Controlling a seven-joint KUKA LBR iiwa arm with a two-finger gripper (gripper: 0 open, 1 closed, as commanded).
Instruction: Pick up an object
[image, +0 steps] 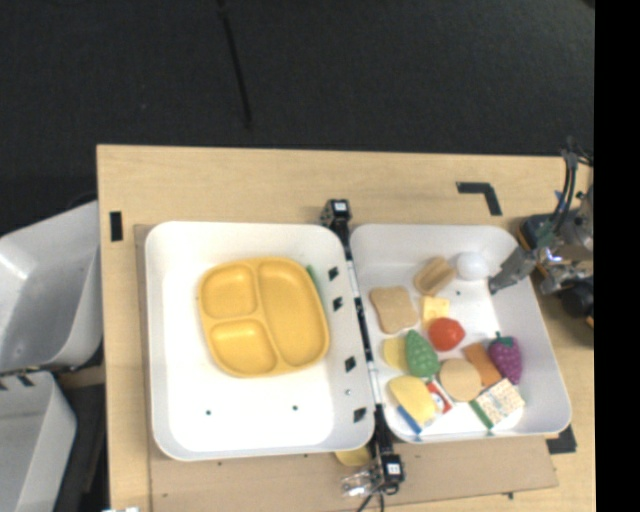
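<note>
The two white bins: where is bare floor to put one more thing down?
Left bin: bare floor along the near wall and left wall, around the yellow divided plate. Right bin: a bare patch at the far-left corner, beyond the toast slice. Its near half is crowded with toy food.

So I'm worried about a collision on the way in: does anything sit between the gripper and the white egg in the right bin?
Nothing visible does. The gripper sits at the right bin's upper right, and the white egg lies just to its left with bare bin floor between them. The bread roll lies on the egg's far side.
</note>
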